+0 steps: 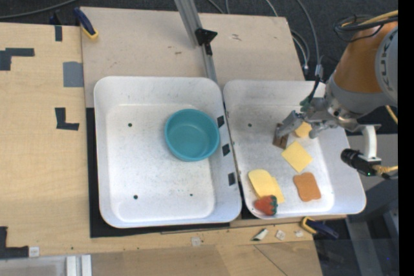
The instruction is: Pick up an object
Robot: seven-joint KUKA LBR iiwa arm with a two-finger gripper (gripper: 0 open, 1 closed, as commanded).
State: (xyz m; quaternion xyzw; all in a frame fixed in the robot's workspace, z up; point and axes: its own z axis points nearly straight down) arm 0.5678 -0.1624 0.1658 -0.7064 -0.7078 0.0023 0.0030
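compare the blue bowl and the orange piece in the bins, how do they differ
The blue bowl is round, hollow and teal-blue; the orange piece is flat, roughly rectangular and orange-brown. The bowl is much the larger. The bowl sits alone in the left bin; the orange piece lies in the right bin among other small items, near its front edge. Both rest on a bin floor, apart from the gripper.
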